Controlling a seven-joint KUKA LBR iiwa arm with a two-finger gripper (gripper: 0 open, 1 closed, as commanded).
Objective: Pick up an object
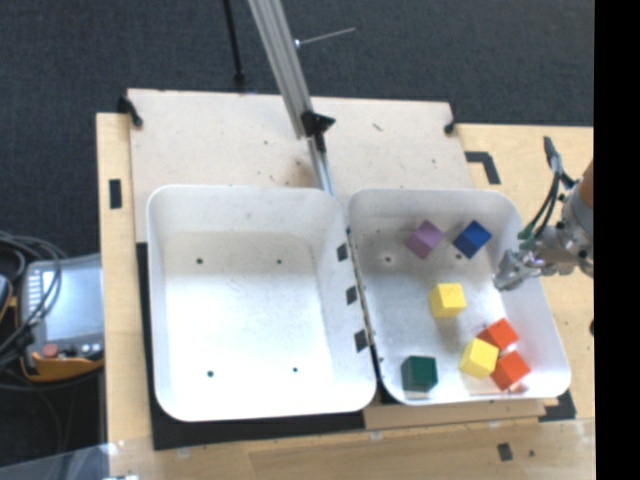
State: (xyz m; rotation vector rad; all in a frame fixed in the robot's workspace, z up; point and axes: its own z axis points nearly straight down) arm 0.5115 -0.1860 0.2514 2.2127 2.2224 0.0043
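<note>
The gripper is at the right wall of the right bin, above its rim; from this view it is not possible to tell its state, and no block sits in it. In this bin lie a purple block, a blue block, a yellow block, a second yellow block touching two orange blocks, and a green block. The left bin is beside it.
</note>
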